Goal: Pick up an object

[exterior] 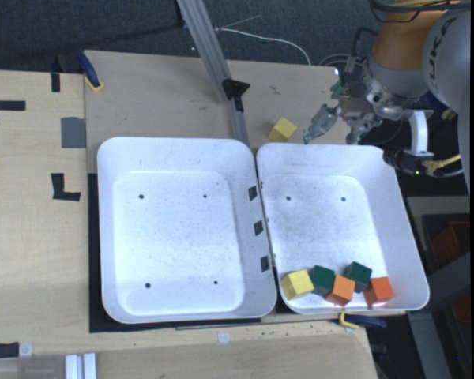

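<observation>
Overhead, the arm enters at the upper right of the frame, its gripper poised just above the far rim of the right bin. The two fingers stand spread apart with nothing between them, so no object is held. Candidate objects lie in a cluster at the bin's lower edge, in the lower right of the frame: a yellow block, two green blocks, an orange block and a red-orange block, all touching or just beside one another. Another yellow block rests on the bench outside the bins, just left of the gripper. The left bin sits alongside, at centre left. Judged from this layout, the task is at its approach step: no grasp has been made. The next move calls for choosing a target. The bench block is nearest and stands free on all sides; the cluster in the bin is well apart from the gripper and crowded, so a finger coming down there may strike a neighbour. Either way, the open fingers must straddle one block before closing.
</observation>
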Tool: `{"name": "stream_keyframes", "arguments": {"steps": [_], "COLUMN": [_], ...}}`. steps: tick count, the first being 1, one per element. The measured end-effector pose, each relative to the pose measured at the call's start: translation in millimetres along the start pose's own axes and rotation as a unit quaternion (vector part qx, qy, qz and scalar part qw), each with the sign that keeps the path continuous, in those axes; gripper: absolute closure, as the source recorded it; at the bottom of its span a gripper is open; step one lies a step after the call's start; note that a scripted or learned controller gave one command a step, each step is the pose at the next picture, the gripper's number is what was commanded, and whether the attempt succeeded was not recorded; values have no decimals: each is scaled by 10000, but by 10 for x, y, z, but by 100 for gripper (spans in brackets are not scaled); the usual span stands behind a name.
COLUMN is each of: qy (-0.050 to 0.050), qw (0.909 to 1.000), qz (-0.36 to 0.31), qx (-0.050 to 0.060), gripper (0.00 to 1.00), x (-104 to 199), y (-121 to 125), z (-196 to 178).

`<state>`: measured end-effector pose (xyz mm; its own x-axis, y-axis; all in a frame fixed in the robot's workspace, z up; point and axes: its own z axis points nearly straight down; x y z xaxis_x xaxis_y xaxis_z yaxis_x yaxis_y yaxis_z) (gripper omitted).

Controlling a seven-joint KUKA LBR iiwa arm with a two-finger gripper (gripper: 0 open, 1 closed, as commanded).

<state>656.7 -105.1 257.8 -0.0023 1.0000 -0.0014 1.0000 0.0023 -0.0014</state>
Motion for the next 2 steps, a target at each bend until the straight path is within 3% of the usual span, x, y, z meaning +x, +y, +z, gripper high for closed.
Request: {"name": "stream_keyframes", "arguments": {"steps": [1,2], "qy": [9,12], "qw": [10000,10000], "qz": [-11,-13], "qx": [24,-28], "gripper": [0,0], "x": [355,671], "y": [246,213], "z": [639,42]}}
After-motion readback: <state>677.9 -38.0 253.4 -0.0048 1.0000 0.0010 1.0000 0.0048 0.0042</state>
